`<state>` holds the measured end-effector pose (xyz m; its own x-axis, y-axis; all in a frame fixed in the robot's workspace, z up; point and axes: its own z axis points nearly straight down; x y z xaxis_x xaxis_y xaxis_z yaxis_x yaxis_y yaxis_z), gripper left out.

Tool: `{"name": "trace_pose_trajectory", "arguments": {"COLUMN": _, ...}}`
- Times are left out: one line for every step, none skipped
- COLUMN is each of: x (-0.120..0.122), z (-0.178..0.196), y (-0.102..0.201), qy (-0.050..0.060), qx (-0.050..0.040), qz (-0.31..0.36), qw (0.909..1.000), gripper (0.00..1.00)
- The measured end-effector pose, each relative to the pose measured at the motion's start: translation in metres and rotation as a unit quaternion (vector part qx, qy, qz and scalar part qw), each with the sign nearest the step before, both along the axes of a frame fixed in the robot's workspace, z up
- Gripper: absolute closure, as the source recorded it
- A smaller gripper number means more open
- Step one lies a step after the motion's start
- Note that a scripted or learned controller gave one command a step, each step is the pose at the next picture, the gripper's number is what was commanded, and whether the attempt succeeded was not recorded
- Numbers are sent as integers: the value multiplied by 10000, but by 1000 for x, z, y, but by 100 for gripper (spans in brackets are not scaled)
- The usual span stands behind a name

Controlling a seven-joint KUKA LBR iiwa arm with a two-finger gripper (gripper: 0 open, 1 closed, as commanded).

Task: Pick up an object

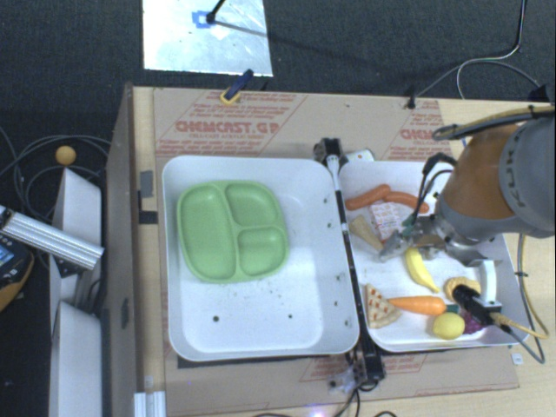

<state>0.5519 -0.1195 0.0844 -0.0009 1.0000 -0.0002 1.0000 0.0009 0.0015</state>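
Gripper (401,241) hangs over the right bin (387,174), banana (421,269) at its 5 o'clock; its grip state cannot be told.

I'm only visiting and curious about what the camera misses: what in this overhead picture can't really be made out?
- Camera view: the right side of the right bin lies hidden under the arm.
- Camera view: a purple item beside the lemon is partly covered by robot hardware and too small to name.
- Camera view: the pale wedge near the sausage is too blurred to identify.
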Motion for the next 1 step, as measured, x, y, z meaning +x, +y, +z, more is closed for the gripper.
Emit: {"name": "trace_pose_trajectory", "arguments": {"x": 1, "z": 10, "y": 0, "qy": -9, "qx": 0, "qz": 6, "qw": 10000, "gripper": 100}}
